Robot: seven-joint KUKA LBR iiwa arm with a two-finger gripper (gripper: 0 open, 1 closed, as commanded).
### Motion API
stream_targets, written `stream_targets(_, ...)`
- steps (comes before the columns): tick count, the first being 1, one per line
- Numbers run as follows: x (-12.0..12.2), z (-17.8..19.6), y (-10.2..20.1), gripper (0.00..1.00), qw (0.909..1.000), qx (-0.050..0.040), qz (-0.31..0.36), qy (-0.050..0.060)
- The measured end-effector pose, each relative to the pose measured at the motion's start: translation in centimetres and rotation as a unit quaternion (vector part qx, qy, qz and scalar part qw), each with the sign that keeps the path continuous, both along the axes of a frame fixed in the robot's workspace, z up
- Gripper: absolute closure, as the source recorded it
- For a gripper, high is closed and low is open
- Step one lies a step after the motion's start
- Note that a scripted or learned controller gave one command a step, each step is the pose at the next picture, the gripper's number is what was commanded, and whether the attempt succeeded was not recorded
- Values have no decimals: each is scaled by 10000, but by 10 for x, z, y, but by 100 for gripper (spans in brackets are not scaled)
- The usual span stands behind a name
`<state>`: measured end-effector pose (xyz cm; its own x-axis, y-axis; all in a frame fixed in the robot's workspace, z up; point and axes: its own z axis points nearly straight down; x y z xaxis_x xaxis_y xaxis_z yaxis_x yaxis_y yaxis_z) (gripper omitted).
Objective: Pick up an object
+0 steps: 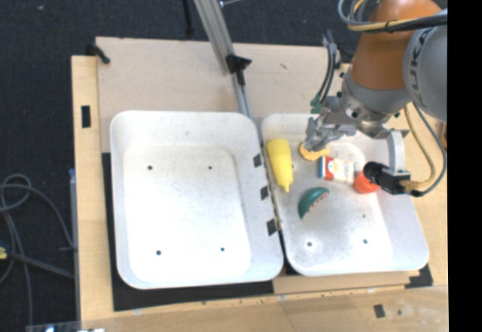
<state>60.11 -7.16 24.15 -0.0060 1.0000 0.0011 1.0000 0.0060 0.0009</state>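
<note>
The gripper [320, 136] hung low over the far part of the right bin [392, 244], its dark fingers pointing down at a small yellow-orange piece [309, 150] that lay just beneath them; whether the fingers were spread or closed could not be told, and nothing was seen held between them.

Taking the yellow mustard bottle [280, 162] as the landmark: it lay on its side against the right bin's left wall, its long axis running from far to near, the narrow tip pointing toward the near edge. The yellow-orange piece sat just to the right of the bottle's far end. Farther right lay a small white and red carton [336, 169], its long axis across the bin, and touching its right end was an orange object [364, 184]. A dark green wedge-shaped piece [311, 200] lay to the right of the bottle's tip and nearer the viewer, apart from the carton.

To the left of the bottle, across the dividing walls, stood the left bin [188, 195]. Behind the bottle a slanted metal rail [213, 14] rose from the bench.
</note>
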Motion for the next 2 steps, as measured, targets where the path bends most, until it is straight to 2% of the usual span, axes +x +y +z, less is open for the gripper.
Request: stream_targets(2,-47,-14,103,100,10000,0,4,9)
